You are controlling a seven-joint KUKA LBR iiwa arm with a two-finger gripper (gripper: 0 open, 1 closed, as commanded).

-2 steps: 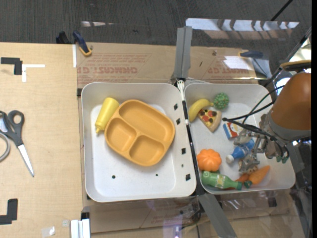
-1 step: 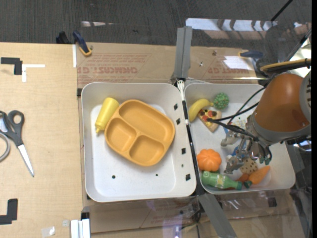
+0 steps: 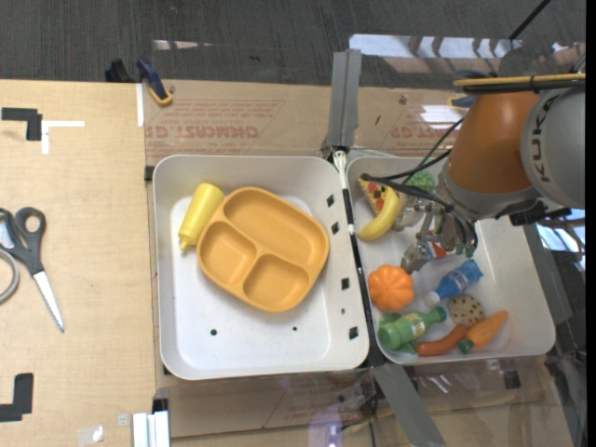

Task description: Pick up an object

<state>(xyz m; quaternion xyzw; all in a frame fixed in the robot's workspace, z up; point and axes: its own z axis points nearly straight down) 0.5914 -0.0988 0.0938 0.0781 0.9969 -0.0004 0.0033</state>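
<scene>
floor: dark grey carpet | bench: light wood | cardboard sheet under bins | scissors at left

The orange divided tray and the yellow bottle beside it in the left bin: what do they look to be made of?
The divided tray looks like moulded plastic with a matte to satin finish: one even orange colour, rounded rims and soft highlights. The yellow bottle also reads as plastic, smooth and slightly glossy, uniform in colour with a tapered nozzle end. Rubber or silicone cannot be ruled out for either.
</scene>
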